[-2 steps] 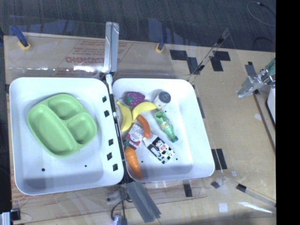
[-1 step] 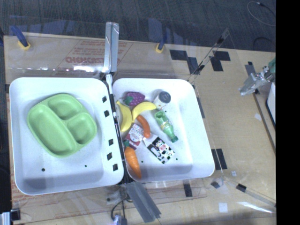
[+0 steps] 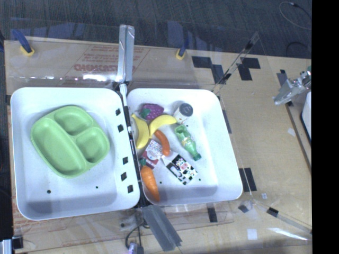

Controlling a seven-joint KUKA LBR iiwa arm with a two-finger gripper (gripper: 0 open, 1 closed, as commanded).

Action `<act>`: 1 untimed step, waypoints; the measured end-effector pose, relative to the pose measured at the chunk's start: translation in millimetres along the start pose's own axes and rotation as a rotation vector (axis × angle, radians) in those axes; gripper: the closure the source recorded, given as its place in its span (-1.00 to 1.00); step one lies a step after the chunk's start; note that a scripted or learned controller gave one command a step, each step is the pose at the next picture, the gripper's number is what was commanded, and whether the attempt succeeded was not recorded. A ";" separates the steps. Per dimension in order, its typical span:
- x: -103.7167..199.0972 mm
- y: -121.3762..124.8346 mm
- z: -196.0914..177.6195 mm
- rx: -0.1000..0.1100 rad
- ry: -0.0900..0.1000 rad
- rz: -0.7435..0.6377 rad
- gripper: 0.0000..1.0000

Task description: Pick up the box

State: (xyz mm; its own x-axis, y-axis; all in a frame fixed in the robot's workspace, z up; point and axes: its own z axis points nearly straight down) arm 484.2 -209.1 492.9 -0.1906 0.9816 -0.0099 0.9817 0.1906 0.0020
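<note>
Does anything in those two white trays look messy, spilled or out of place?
Nothing is spilled or broken. The right bin holds a loose jumble: bananas, carrot, green bottle and the cow-patterned box lying askew. The green divided plate sits alone in the left bin.

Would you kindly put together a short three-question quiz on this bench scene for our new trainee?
1. True or false: the green three-compartment plastic plate lies in the left white bin.
2. Multiple choice: the small black-and-white patterned box lies in the right white bin nearest to which item? A) the purple toy grapes B) the green toy bottle C) the green plate
3. Fill in: the two yellow toy bananas lie just below the ____.

Key: 1 true; 2 B; 3 purple toy grapes.
</note>
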 end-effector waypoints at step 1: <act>0.0 0.9 -10.8 -0.001 -0.001 -0.006 1.00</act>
State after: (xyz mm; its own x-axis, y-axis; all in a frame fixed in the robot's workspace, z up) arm 485.1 -208.9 503.7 -0.1962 0.9805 -0.0113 0.9805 0.1963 0.0025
